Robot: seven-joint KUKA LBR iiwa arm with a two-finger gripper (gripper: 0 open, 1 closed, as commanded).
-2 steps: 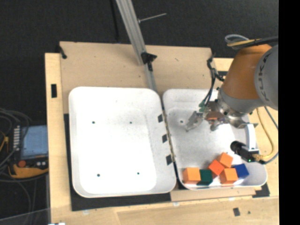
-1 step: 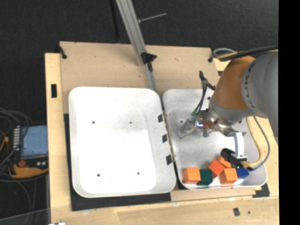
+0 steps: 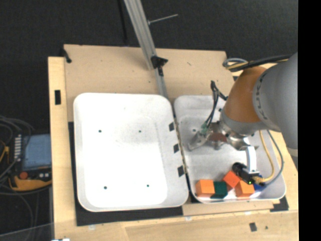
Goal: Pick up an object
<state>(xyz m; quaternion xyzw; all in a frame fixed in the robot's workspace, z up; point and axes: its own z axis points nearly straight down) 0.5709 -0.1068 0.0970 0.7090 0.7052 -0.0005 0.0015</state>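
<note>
Gripper [image 3: 200, 138], grip state unclear, hangs over the right bin [image 3: 200, 109]. Small orange blocks [image 3: 205, 187] near its front wall look light and rigid; pinch flat sides.

A pale wooden bench [image 3: 135, 64] fills the middle of the frame. From the top centre a grey metal rail [image 3: 143, 26] slants down toward it. At the left edge lies a blue device [image 3: 36, 152] among dark cables [image 3: 10, 129].
</note>
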